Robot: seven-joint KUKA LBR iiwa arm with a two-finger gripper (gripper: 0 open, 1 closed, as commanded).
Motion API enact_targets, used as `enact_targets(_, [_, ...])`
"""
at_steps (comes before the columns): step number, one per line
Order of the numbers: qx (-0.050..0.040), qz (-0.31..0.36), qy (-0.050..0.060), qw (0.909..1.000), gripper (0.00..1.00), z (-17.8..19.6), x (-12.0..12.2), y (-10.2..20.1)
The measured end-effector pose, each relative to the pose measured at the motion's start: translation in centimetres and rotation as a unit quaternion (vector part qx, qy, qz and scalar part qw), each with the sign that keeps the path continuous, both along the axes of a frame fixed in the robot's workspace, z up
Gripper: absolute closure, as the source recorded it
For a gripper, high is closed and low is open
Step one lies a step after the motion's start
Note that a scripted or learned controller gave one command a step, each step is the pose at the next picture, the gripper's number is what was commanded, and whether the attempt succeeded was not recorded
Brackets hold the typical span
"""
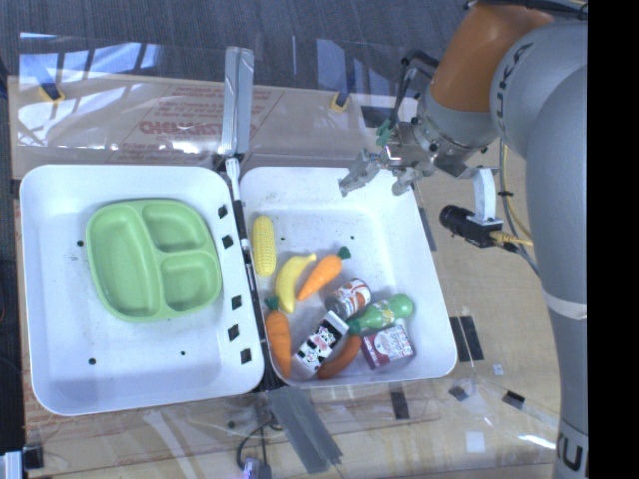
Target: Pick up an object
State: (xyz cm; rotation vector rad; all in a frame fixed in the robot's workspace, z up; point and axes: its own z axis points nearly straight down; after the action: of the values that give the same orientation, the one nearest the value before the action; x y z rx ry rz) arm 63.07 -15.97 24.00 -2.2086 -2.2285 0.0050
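My gripper (pixel 380 179) hangs over the far right corner of the right bin (pixel 384 218), open, with nothing between its two fingers. Below it toward the front lie toy foods: a corn cob (pixel 264 244), a banana (pixel 290 277), a carrot (pixel 321 275), a second carrot (pixel 279 338), a small can (pixel 350 296), a green bottle (pixel 382 314), a cow-print milk carton (pixel 321 342), a sausage (pixel 341 356) and a dark red carton (pixel 387 346). All rest on the bin floor, well apart from the gripper.
The left bin (pixel 45 297) holds a green divided plate (pixel 153 258). A grey divider rail (pixel 236 108) runs between the bins at the back. The arm's orange band (pixel 481 53) and grey body fill the right side.
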Motion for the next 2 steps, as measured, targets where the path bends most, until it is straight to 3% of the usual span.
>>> enact_targets(1, [0.0,0.0,0.0,1.0,0.0,0.0,0.0,0.0])
enact_targets(2, [0.0,-0.005,0.0,1.0,0.0,-8.5,-7.2,2.9])
